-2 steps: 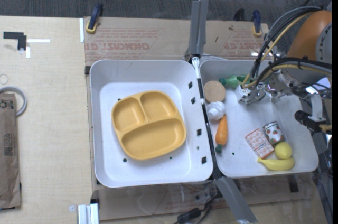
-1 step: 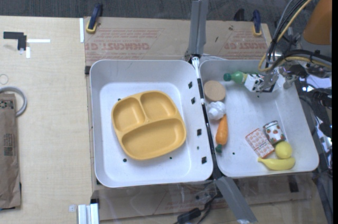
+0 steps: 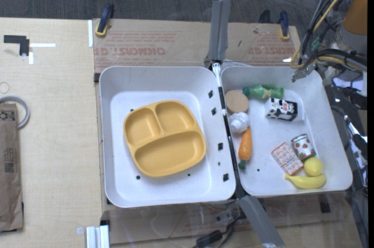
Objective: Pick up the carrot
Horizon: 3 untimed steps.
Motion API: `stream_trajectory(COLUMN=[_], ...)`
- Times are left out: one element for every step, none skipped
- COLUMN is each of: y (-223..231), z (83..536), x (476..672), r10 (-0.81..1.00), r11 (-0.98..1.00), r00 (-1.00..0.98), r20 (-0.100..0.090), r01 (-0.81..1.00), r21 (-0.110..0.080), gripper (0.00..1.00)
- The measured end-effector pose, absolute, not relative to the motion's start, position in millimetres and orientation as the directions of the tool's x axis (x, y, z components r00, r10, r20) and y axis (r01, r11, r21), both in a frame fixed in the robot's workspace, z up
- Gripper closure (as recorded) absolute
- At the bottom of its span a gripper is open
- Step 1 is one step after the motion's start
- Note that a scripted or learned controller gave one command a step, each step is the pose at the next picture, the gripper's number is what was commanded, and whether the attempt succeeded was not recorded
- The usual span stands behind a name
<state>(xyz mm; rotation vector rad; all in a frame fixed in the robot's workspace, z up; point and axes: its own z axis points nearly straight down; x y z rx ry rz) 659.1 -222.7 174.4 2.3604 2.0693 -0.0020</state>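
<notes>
In the right-hand shallow white bin (image 3: 333, 141), close against its left wall, lies the orange carrot with its green stub end (image 3: 245, 145), pointing roughly up and down the picture, green tip toward the near edge. Right above it, touching or nearly so, sits a crumpled white lump (image 3: 238, 121), and above that a round tan disc like a biscuit (image 3: 236, 102). A green bottle-shaped toy (image 3: 263, 91) lies on its side near the far wall, with a small black-and-white carton (image 3: 281, 109) just below it. Over to the right of the carrot, well apart, there's a red-and-white flat packet (image 3: 286, 158), a small printed can (image 3: 302, 147), a yellow lemon (image 3: 313, 166) and a yellow banana (image 3: 305, 181) crowded near the front corner. Nothing lies on top of the carrot; the bin wall hems it in on the left.

The left white bin (image 3: 111, 141) holds a yellow three-compartment plate (image 3: 165, 138).

At the right edge the grey arm with its orange band (image 3: 355, 13) and its cables hangs above the bin's far right corner; the jaws I cannot make out, so open or closed, I can't tell.
</notes>
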Motion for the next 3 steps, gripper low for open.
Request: stream_trajectory(y=[-186, -160, -141], z=[158, 117, 111], x=[579.2, 508.6, 573.6], r10=[0.999, 0.998, 0.978], r11=[-0.039, -0.057, 0.207], r00=[0.039, 0.057, -0.207], r20=[-0.001, 0.0, -0.001], r01=[0.999, 0.998, 0.978], r21=[-0.001, -0.003, 0.0], gripper=[0.0, 0.0, 0.0])
